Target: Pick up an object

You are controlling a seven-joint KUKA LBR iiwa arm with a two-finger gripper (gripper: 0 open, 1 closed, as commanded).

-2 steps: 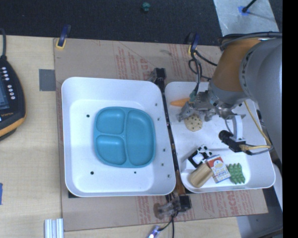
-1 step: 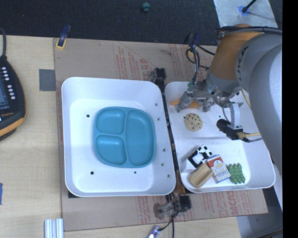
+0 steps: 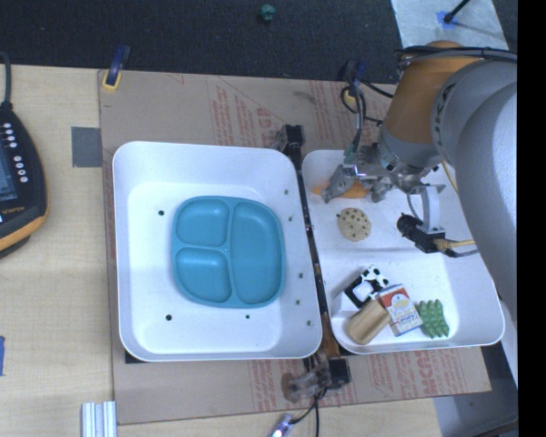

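Jaws unreadable from up here: the gripper [image 3: 358, 186] sits low over the far corner of the right bin [image 3: 469, 340], and its own body hides whether they are open or shut. Poking out on its left side is an orange piece [image 3: 333, 188], half covered, and I cannot tell whether it is held. Just beside the gripper, a cookie [image 3: 353, 223] lies apart from it. Near the bin's front edge I see a small carton [image 3: 399, 309] touching a green lump [image 3: 432, 318], too small to identify. A blue plate [image 3: 227, 251] sits in the left bin [image 3: 132, 244].
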